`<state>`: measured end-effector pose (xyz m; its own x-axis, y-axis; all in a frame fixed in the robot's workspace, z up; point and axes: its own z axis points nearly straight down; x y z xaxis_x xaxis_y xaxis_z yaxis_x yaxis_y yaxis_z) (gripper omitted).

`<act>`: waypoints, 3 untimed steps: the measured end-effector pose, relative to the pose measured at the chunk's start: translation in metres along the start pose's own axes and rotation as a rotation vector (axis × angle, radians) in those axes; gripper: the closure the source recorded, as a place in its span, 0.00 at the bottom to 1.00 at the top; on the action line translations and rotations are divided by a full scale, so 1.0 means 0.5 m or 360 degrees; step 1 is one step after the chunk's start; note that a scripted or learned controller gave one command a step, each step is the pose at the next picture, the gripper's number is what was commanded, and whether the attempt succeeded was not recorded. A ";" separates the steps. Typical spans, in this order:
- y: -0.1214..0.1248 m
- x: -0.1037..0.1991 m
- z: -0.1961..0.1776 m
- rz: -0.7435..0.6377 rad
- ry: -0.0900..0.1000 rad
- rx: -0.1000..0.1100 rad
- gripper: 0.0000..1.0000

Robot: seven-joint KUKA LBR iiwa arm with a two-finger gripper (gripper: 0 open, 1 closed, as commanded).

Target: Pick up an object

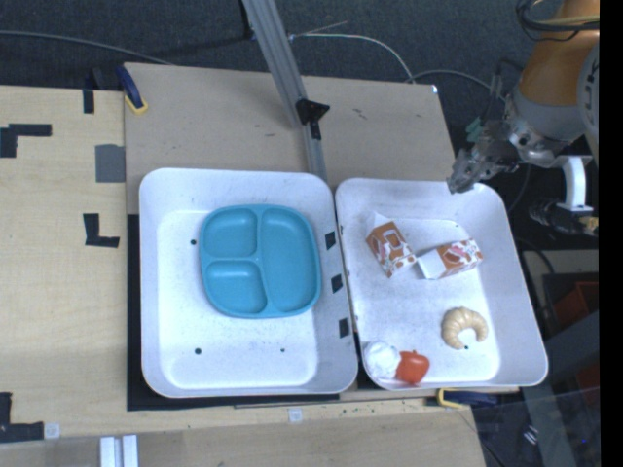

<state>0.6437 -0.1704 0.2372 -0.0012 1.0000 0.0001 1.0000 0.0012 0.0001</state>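
The right bin [516,290] holds two small orange-and-white cartons: one [389,247] near the bin's upper left, another [452,258] beside it to the right. A tan croissant [464,327] lies lower right. A red tomato-like piece [414,367] and a white lump [384,359] sit at the bin's front edge. My gripper [465,175] hangs above the bin's far right corner, apart from every object, with nothing seen between its fingers.
The left bin [165,290] carries a blue three-compartment plate [261,261]. A grey metal pole [282,56] slants down to the bins' far edge. Cables run over the dark floor behind the bench.
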 end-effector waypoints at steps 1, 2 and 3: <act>-0.004 0.104 0.024 -0.0007 0.0002 0.0003 1.00; -0.003 0.222 0.042 -0.0009 0.0002 0.0004 1.00; 0.022 0.332 0.032 -0.0010 0.0002 0.0001 1.00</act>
<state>0.6545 -0.0046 0.2211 -0.0073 1.0000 0.0016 1.0000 0.0073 -0.0003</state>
